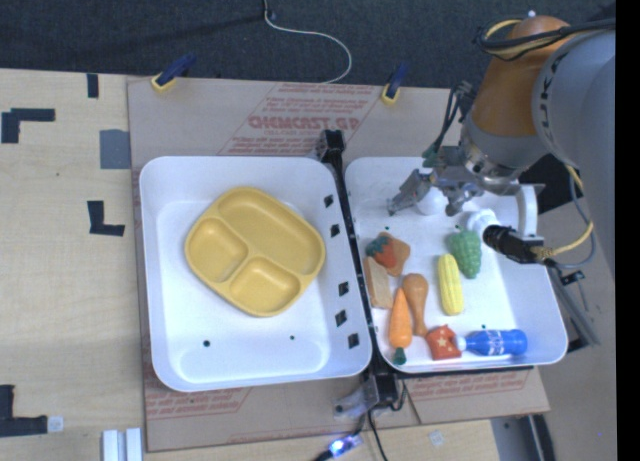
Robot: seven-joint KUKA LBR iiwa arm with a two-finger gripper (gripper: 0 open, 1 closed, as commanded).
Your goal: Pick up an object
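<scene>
Two white bins sit on the desk. Over the right bin [545, 294] hangs the gripper [430, 197], fingers spread, grasping nothing. Just below it lie a corn cob [450, 284], a carrot [401, 321] and green grapes [465, 252]; far left, a yellow tray [255, 249].

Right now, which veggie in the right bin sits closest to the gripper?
The green one, just below the gripper; the corn and carrot lie farther down the bin.

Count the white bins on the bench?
2. The left bin holds a yellow divided plate; the right bin holds the toy foods, with the gripper above its far end.
</scene>
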